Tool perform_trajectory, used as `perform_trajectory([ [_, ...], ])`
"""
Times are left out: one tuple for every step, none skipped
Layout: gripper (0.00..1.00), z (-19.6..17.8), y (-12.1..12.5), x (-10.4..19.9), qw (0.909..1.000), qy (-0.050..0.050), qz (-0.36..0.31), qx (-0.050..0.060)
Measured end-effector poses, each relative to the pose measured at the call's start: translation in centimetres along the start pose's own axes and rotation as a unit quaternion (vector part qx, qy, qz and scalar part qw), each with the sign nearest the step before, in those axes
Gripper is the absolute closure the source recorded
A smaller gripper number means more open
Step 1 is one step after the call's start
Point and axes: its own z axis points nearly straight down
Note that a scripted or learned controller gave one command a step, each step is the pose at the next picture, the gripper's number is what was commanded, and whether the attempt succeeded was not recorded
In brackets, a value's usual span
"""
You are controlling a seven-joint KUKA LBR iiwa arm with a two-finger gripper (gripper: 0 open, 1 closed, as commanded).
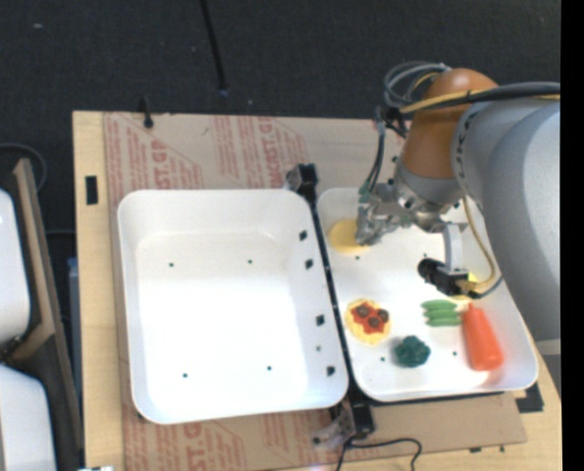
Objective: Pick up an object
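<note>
Objects for picking lie in the right bin (507, 307) of 2 white bins; the left bin (223, 302) sits beside it on the bench (203, 150). Above the right bin's far left corner hangs the gripper (370, 226), just over a pale yellow piece (345, 235); how it is set cannot be told. Nearer the front lie an orange carrot (482, 338), a small pizza (368, 321), green beans (441, 311) and a dark green broccoli (410, 351).

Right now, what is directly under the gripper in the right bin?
A pale yellow object lies on the right bin floor beneath the gripper, near the divider. Its left part shows; the gripper covers the rest, so its full shape and any contact cannot be judged.
</note>
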Motion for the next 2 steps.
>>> perform_trajectory([
  [0.00,0.0,0.0,0.0,1.0000,0.000,0.000,0.000],
  [1.00,-1.1,0.0,-0.1,1.0000,0.000,0.000,-0.001],
])
